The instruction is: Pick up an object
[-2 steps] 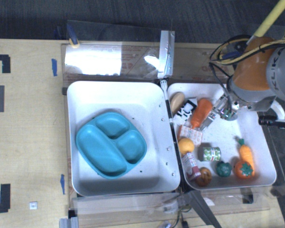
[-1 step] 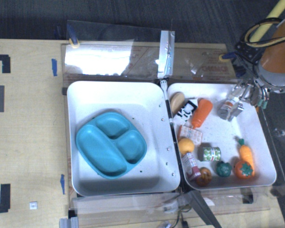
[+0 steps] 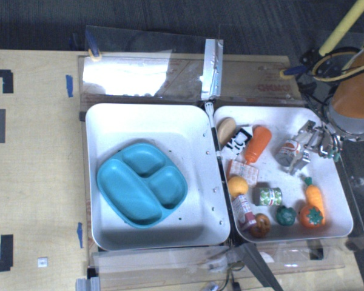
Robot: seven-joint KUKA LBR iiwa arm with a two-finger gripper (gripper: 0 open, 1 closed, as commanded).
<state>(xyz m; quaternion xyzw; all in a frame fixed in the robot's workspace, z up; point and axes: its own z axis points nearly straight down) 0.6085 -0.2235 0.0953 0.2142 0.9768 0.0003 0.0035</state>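
**Tool low in right bin**

Hovering in the right bin (image 3: 346, 220), upper right part: tool (image 3: 294, 153), grip state impossible to tell. Just left: orange bottle (image 3: 257, 144). Below: small carrot (image 3: 314, 195), green can (image 3: 270, 196). In left bin (image 3: 109, 120): blue divided plate (image 3: 142, 183).

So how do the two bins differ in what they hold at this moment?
The left bin holds one thing, a blue divided plate; the right bin holds many small things, among them an orange bottle, a small carrot and a green can. The gripper is over the right bin, not the left. Both bins are shallow and white.
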